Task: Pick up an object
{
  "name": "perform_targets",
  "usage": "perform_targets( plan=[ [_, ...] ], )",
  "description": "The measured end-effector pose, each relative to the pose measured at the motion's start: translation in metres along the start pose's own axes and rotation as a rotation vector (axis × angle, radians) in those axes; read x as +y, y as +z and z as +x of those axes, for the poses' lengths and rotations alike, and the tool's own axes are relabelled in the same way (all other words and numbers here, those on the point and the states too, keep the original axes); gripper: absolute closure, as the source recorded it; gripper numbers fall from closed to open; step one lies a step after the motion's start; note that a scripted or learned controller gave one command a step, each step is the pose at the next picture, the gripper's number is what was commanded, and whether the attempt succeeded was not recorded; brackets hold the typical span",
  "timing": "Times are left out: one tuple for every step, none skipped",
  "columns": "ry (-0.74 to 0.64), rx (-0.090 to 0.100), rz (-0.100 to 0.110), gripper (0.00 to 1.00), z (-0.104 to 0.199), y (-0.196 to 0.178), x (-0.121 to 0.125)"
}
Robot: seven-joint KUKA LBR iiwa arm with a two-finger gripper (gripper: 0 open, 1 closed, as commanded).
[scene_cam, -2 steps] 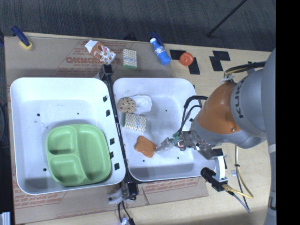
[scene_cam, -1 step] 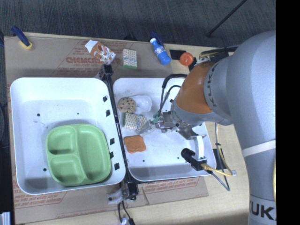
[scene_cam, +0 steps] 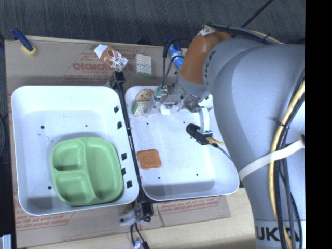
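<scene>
Green divided plate point(scene_cam: 87, 170) recorded in left bin point(scene_cam: 57, 113), toward its near right corner; crumpled wrapper point(scene_cam: 110, 58) and square packet point(scene_cam: 143, 65) laid on cardboard point(scene_cam: 57, 53) beyond far edge

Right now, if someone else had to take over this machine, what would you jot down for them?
Gripper: over the far end of the right bin, beside a small tan-and-green item in its far left corner. Nothing visibly held.
Orange-brown piece: on the right bin's floor, near its left wall.
Green divided plate: in the left bin.
Done: nothing lifted yet, as far as shows.
Left: grasp one object and lift it.
</scene>
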State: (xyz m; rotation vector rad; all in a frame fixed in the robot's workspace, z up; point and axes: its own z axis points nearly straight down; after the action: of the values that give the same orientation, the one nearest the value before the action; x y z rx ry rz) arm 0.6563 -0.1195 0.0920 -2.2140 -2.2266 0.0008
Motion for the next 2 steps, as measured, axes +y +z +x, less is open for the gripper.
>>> perform_targets(
  plan=[
    [-0.007, 0.0, 0.002, 1.0, 0.001, -0.01, 0.0],
    [-0.002, 0.0, -0.003, 1.0, 0.065, -0.102, 0.001]
  ],
)
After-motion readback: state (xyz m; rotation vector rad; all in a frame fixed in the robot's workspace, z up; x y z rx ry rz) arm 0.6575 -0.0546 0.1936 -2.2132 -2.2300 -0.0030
